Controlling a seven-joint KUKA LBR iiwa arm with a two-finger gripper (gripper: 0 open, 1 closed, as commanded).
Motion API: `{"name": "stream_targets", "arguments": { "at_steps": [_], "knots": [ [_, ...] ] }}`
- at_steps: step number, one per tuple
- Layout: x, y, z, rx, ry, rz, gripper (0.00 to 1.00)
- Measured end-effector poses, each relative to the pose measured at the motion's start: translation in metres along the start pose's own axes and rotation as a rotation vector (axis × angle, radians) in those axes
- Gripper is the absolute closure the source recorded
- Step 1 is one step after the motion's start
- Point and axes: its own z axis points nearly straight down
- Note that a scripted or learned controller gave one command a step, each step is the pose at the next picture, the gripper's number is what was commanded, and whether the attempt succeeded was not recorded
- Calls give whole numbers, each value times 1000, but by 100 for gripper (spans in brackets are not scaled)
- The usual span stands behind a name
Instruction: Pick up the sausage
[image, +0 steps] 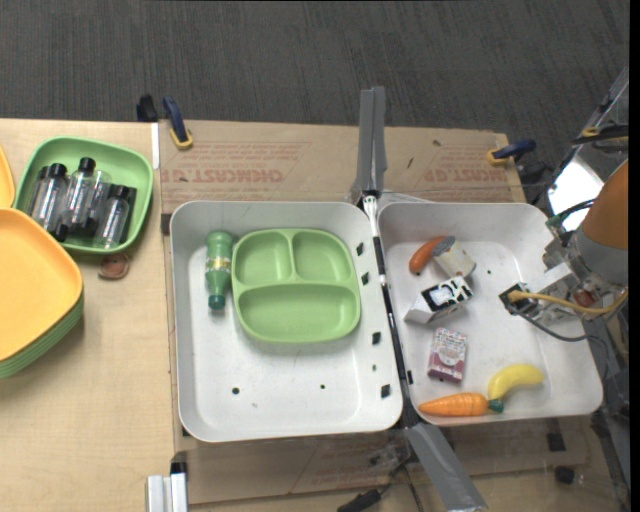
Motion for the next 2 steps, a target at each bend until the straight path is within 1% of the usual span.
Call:
{"name": "stream_targets", "arguments": {
  "at_steps": [1, 2],
  "knots": [
    [-4, -83, 8, -1, 0, 124, 100],
    [-44, -66, 8, -1, 0, -81, 100]
  ]
}}
